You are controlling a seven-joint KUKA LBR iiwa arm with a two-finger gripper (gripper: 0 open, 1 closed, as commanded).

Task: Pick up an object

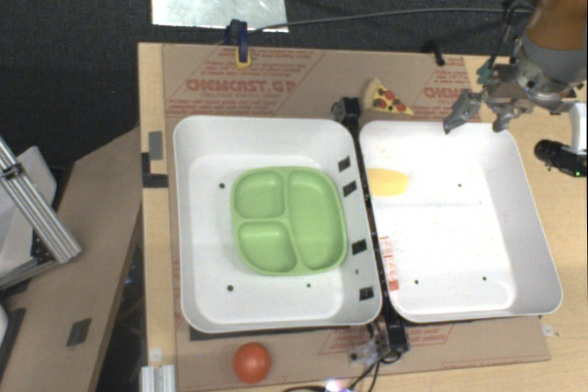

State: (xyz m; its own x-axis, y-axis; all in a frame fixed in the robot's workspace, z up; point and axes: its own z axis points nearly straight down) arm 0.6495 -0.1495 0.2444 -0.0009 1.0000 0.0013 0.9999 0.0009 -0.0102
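While my pincer hangs over the right bin's far rim, this is how things lie:
Yellow object (387,183): flat on the right bin (478,243) floor, near its left wall.
My pincer (480,117): fingers spread, nothing between them, well apart from the yellow object.
Left bin (197,225): holds a green divided tray (288,219).
Pizza-slice toy (387,98): on the board behind the bins.
Orange ball (251,362): before the left bin.
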